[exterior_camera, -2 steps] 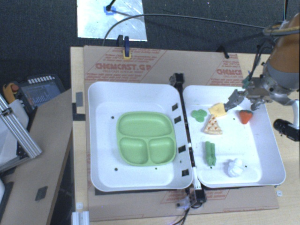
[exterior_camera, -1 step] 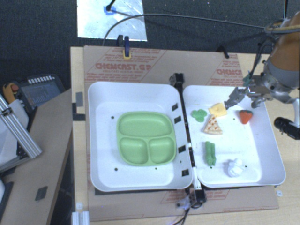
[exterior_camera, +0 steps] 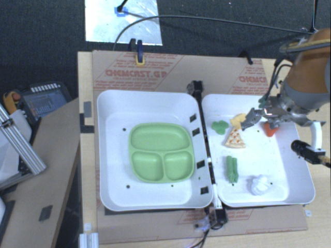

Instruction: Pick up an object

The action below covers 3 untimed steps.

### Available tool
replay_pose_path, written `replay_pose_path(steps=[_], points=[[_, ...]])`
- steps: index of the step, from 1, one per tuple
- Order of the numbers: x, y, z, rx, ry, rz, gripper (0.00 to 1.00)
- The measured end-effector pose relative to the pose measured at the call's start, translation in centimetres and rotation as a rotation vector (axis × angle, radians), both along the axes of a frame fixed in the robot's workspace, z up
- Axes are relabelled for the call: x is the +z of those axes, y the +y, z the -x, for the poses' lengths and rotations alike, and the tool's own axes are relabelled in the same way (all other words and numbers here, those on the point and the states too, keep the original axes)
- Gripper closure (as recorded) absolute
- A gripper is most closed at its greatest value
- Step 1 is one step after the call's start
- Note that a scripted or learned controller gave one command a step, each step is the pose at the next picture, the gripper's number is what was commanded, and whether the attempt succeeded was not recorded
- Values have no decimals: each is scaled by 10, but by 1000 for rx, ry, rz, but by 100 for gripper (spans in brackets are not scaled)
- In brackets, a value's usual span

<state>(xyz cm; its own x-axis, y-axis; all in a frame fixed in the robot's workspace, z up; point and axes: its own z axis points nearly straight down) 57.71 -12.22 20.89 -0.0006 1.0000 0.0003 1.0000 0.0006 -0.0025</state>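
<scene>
The right bin [exterior_camera: 295,190] holds several small objects. A pizza slice [exterior_camera: 235,139] lies near its middle, with a yellow piece [exterior_camera: 237,120] and a green leafy piece [exterior_camera: 220,126] just beyond it. A long green piece [exterior_camera: 231,169] and a white lump [exterior_camera: 259,185] lie nearer the front. My gripper [exterior_camera: 261,119] hangs low over the bin's far part, between the yellow piece and a red-orange object [exterior_camera: 270,130]. It is close to both. Nothing shows as lifted off the bin floor.
The left bin [exterior_camera: 111,154] holds a green divided plate [exterior_camera: 159,152]. A black divider with clips [exterior_camera: 201,138] runs between the bins. The arm's grey body [exterior_camera: 310,81] covers the right bin's far right corner. A black fitting [exterior_camera: 307,152] juts in at the right rim.
</scene>
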Motion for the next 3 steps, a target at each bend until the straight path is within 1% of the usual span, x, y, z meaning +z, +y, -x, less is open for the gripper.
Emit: replay_pose_path(steps=[1,2,3], points=[[-62,-1,5,0,1,0,0],[-107,-7,9,0,0,0,0],[-94,-7,8,1,-4,1,100]])
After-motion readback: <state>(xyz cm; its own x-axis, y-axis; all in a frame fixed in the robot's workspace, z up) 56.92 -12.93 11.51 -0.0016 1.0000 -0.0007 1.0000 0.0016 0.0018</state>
